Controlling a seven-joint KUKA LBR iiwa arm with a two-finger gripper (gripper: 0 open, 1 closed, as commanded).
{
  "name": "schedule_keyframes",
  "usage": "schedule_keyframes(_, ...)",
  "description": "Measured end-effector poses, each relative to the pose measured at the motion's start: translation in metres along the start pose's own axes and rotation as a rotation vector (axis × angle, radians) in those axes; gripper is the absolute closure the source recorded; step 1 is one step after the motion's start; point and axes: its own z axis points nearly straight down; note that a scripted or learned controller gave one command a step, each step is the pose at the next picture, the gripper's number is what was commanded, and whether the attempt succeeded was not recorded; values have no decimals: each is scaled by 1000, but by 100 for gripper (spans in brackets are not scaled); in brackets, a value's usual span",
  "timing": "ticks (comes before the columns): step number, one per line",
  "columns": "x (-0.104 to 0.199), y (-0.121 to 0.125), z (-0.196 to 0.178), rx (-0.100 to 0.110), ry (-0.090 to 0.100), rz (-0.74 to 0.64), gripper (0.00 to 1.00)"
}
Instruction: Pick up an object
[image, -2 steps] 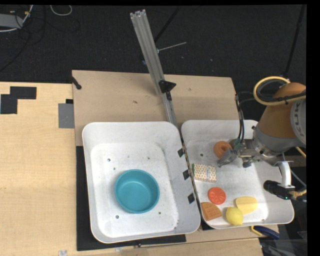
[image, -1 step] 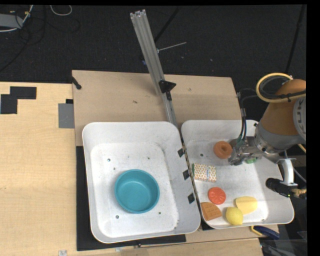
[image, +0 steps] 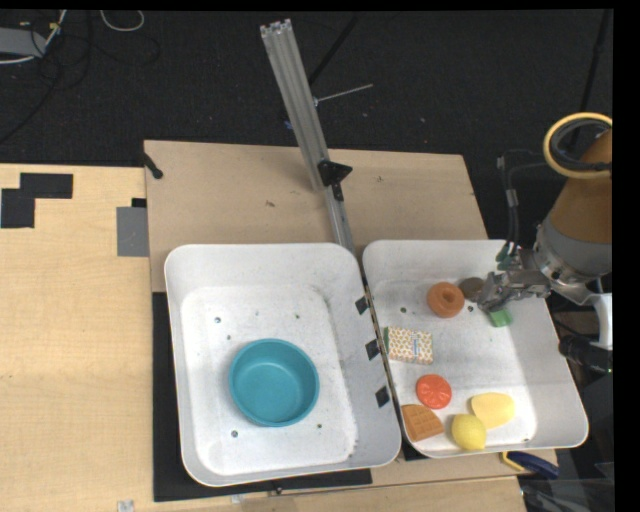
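My gripper (image: 492, 293) hangs low over the upper right part of the right bin (image: 560, 385). An orange ring-shaped toy (image: 446, 299) lies just to its left, close to the gripper or touching it. A small green piece (image: 499, 318) shows right under the gripper's tip; whether it is gripped is unclear. Further down in this bin lie a patterned square packet (image: 410, 345), a red-orange round piece (image: 433, 390), a brown wafer-like piece (image: 422, 423) and two yellow pieces (image: 492, 407) (image: 468, 432).
The left bin (image: 200, 280) holds a blue bowl (image: 275, 381). A metal rail (image: 305, 115) slants down from the top to the bins' shared edge. The arm's orange-banded body (image: 585, 205) stands over the right bin's right rim.
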Motion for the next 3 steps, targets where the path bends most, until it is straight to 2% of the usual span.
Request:
schedule_keyframes(2, 6, -3, -78, 2, 1, -1, 100)
schedule_keyframes(3, 62, 8, -80, 4, 2, -5, 100)
